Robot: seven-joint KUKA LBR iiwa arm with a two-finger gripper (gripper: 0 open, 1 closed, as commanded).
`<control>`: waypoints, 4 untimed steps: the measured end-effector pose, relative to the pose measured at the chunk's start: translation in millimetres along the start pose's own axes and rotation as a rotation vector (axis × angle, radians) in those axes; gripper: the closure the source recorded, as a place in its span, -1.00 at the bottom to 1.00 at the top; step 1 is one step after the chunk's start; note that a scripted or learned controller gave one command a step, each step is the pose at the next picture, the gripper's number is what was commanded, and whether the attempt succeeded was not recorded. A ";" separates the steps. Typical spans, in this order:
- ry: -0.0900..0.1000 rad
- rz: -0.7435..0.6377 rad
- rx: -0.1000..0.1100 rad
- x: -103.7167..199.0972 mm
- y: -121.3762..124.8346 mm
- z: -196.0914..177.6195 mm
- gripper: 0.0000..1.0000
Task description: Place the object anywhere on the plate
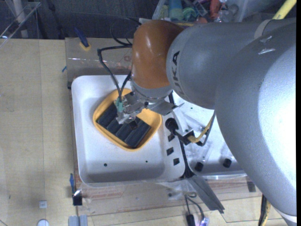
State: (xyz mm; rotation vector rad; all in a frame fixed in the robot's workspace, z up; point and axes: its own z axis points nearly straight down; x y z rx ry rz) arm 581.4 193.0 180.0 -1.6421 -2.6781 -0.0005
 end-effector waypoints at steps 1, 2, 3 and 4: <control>-0.002 -0.192 -0.003 -45.0 28.6 -60.3 1.00; 0.001 -0.311 0.001 -62.5 23.0 1.0 1.00; -0.003 -0.440 -0.005 -55.1 46.9 -26.8 1.00; 0.000 -0.518 0.001 -55.8 50.8 9.2 1.00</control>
